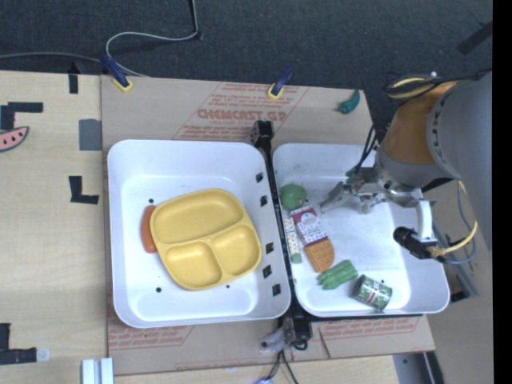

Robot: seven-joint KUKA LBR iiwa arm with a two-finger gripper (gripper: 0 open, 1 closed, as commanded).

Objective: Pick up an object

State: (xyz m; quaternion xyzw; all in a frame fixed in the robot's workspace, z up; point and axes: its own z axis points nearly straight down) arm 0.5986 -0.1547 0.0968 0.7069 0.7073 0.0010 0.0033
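While the pincer point(330, 201) hangs spread (gripping nothing), the green ball point(293, 195) lies just left.

A robotics lab — cardboard-covered bench point(240, 110), clamped white bins point(128, 214), taped markers point(80, 189), loose cable point(152, 34).

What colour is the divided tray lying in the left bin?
Yellow. The divided tray shows clearly in the camera view, lying in the left bin.

In left bin point(128, 294): divided tray point(206, 237), centred. In right bin point(416, 294), along its left edge: ball point(293, 195), carton point(308, 226), cracker point(320, 254). Near its front edge: pod point(337, 274), can point(371, 291).
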